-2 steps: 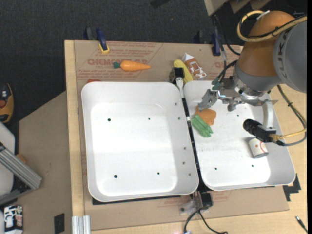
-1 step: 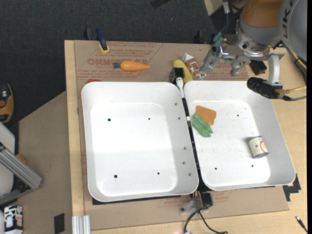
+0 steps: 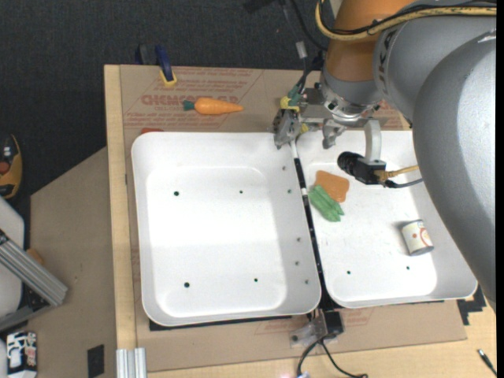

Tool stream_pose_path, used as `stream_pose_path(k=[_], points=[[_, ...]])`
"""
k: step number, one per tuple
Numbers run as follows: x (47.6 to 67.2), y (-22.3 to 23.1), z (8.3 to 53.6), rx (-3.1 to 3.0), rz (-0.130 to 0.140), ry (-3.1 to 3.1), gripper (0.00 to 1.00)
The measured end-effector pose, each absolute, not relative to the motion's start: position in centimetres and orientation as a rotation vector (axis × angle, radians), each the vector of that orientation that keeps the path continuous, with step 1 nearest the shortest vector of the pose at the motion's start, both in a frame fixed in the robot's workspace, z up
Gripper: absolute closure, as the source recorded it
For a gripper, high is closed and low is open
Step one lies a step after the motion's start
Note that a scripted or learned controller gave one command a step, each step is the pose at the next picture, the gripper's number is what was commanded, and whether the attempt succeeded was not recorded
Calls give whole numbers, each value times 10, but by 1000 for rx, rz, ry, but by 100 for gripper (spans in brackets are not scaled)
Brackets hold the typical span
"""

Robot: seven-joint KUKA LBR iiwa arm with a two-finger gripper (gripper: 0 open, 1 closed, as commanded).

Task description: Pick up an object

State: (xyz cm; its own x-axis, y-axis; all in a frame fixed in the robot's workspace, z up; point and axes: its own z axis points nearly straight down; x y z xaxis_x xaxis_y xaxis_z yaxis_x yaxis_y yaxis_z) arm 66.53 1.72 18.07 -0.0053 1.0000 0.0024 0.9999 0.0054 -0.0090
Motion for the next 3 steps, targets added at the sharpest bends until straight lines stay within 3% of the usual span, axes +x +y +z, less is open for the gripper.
stream_pose_path(k=[1,2,3], points=[[667,14,199,-2221,-2,-2225,100],[655,108,254,-2214,-12,-2235,100],[638,171,317,-2213,-15,-2232,100]])
